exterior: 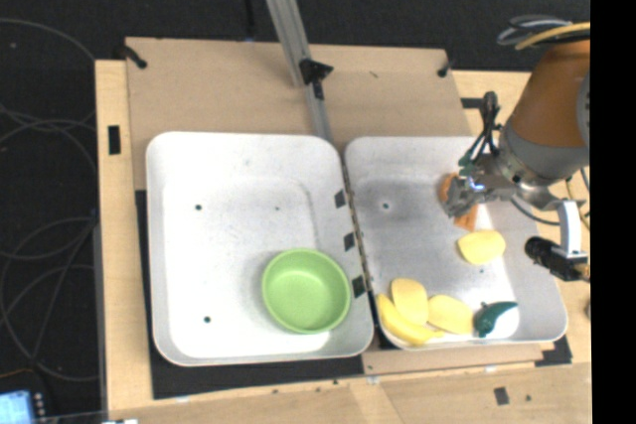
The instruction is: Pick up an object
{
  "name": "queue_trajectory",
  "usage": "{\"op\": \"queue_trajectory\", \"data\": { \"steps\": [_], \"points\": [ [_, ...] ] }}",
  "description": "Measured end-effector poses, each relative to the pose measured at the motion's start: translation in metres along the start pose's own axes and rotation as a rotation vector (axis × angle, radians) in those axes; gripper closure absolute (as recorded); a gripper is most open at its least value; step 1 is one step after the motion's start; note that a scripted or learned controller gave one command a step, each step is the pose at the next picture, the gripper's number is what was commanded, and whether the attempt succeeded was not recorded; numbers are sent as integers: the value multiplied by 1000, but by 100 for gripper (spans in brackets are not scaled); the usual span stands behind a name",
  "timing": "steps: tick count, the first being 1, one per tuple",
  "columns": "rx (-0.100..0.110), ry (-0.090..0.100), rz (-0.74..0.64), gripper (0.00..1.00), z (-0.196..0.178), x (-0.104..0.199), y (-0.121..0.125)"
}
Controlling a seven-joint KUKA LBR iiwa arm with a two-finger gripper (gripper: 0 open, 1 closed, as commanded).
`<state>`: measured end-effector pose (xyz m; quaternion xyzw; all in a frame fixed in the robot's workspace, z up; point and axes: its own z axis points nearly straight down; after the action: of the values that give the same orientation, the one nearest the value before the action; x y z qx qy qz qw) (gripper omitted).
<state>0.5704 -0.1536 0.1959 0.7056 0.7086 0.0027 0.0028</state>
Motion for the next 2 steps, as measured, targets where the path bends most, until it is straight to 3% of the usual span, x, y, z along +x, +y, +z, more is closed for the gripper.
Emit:
{"op": "queue_trajectory", "data": {
  "steps": [2],
  "points": [
    [5, -1, 0, 100, -95, -3, 5]
  ]
}}
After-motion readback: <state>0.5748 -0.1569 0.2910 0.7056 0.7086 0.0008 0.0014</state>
